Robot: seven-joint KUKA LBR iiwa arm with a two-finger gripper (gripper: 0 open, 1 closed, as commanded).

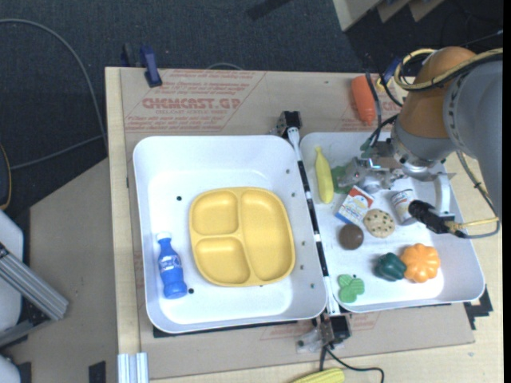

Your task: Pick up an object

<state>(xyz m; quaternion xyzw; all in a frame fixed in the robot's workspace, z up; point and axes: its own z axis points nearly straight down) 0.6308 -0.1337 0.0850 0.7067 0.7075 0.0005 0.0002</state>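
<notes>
**Arm low over the right bin, gripper among the toy food**

Two white bins sit side by side. The left bin (pixel 152 166) holds one yellow divided plate (pixel 239 236) and one blue bottle (pixel 168 268), both well away from the gripper, off to its left in the camera view.

The right bin (pixel 471 274) carries the pickable things, one of each. A yellow banana (pixel 323 175) lies just left of the gripper. A small white and blue carton (pixel 353 207) lies just below it, toward the near edge. A cookie (pixel 379 223) lies beside the carton, below the gripper, and a brown round piece (pixel 350 236) sits a little farther down and left. A small white can (pixel 400 203) lies to the gripper's lower right. Farther toward the near edge are a dark green pepper (pixel 390 267), an orange pumpkin (pixel 421 262) touching it, and a light green piece (pixel 350 288) at the bin's near left corner.

One orange carrot-like thing (pixel 363 100) lies on the bench outside the bin, above the gripper.

The grey arm reaches in from the right, its orange band (pixel 431 94) above the wrist, the wrist bent down into the bin's far half. The gripper (pixel 375 170) sits close over the cluttered items near the banana and carton. Whether it is clenched, released, or grasping anything cannot be told; its tip is lost in the clutter.
</notes>
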